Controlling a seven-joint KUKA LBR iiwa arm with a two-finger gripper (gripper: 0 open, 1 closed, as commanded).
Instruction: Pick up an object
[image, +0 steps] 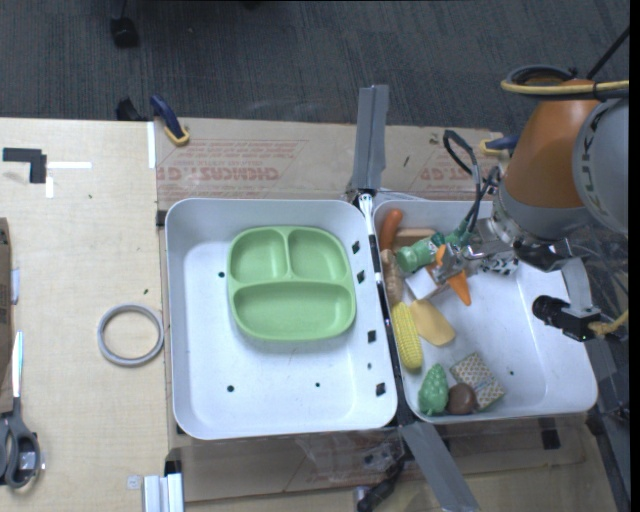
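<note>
The two-finger gripper (452, 262) hangs low over the right white bin (520, 370), beside a green cylindrical toy (418, 254) and an orange plastic carrot (458, 288); its grip cannot be told. A yellow toy corn cob (406, 335) lies nearer the divided green plate (291, 282).

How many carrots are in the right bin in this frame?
2. One carrot lies at the back left corner of the right bin; the other carrot sits just under the gripper. More may be hidden beneath the arm.
</note>
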